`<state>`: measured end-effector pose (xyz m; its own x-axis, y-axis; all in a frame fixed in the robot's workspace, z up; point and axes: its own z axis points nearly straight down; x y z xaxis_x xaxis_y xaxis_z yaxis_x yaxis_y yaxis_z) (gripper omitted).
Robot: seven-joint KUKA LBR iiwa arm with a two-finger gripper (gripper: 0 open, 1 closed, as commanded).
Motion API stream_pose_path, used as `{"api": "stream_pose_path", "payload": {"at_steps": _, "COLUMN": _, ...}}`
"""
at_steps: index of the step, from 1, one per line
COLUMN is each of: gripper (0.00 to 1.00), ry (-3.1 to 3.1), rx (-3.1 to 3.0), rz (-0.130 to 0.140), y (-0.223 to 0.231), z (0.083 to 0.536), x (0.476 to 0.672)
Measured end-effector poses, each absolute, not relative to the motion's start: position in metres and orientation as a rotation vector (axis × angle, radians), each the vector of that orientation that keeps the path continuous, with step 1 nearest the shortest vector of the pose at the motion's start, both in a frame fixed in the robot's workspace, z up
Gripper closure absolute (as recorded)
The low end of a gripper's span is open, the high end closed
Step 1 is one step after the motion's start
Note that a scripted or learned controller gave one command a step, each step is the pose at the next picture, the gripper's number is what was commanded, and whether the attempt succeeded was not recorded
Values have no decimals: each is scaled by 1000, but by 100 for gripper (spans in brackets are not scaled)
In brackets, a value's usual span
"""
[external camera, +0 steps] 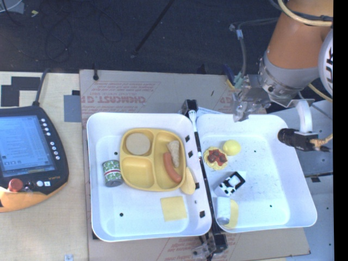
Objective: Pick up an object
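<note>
the jaws (243, 112) hang above the far rim of the right bin (293, 211), near its far-left corner, and nothing is between them. whether they are parted or closed cannot be told from this slant; they read as a small dark metal cluster.

the things in the right bin all lie nearer the camera than the jaws and toward the bin's left side. closest is a yellow ball (232, 147), apart from the jaws and a little below them in the view. touching it on the left is a small yellow dish with red filling (216, 157). further down lies a black and white block (232, 182), tilted, and at the near rim a pale cup-like item with a yellow slice (227, 212) beside it.

the left bin (103, 211) holds a yellow divided tray (140, 175) bearing a round bun (137, 143), a sausage (172, 168) and a bread stick (174, 152). a green tin (112, 173) stands just beside the tray's left edge, a banana (188, 182) lies against its right edge, and a cheese slice (174, 208) lies near the front.

the arm (296, 37) comes in from the upper right, its orange band large in the view, the grey wrist below it angled down and left toward the bin's far edge. a tablet controller (27, 148) rests on the bench (70, 222) at far left.
</note>
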<state>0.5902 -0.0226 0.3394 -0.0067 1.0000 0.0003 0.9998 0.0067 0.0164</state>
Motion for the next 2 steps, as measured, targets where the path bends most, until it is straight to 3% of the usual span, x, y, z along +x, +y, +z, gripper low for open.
{"api": "stream_pose_path", "payload": {"at_steps": 1, "gripper": 0, "ry": 2227, "rx": 2227, "rz": -11, "y": -21, "z": 264, "x": 569}}
{"api": "stream_pose_path", "payload": {"at_steps": 2, "gripper": 0, "ry": 2224, "rx": 2232, "rz": -10, "y": -20, "z": 263, "x": 471}}
